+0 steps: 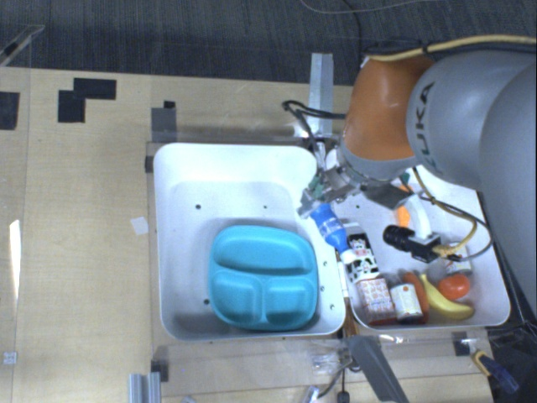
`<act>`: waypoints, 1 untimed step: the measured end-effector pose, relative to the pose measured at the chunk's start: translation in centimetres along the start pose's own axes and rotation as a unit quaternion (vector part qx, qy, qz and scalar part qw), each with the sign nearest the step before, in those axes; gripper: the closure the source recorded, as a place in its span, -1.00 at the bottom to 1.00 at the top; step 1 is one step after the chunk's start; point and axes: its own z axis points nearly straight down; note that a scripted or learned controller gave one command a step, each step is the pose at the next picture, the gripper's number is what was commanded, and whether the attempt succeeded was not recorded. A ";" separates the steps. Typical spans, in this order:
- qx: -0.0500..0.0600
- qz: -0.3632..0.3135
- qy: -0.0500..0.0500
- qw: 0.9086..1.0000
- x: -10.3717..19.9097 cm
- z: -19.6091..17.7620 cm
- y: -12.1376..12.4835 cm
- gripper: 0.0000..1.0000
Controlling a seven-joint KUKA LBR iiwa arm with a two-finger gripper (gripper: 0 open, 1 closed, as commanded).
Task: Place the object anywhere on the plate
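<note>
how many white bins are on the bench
2. The left shallow white plastic bin holds the blue divided plate; the right shallow white plastic bin, partly hidden by the grey arm, holds the clutter.

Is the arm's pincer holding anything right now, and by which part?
Apparently yes: the pincer appears shut on the upper end of a small blue plastic bottle, hanging tilted over the edge between the bins.

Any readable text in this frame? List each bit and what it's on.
"KUKA", partly visible, reads along the grey arm.
Blue bottle: label too blurred to read.
Small cartons: print too small to read.
Black and white pack: print unreadable.
Blue plate: no text.
</note>
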 end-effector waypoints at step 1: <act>0.000 -0.119 0.000 0.993 6.4 -1.4 -1.3 1.00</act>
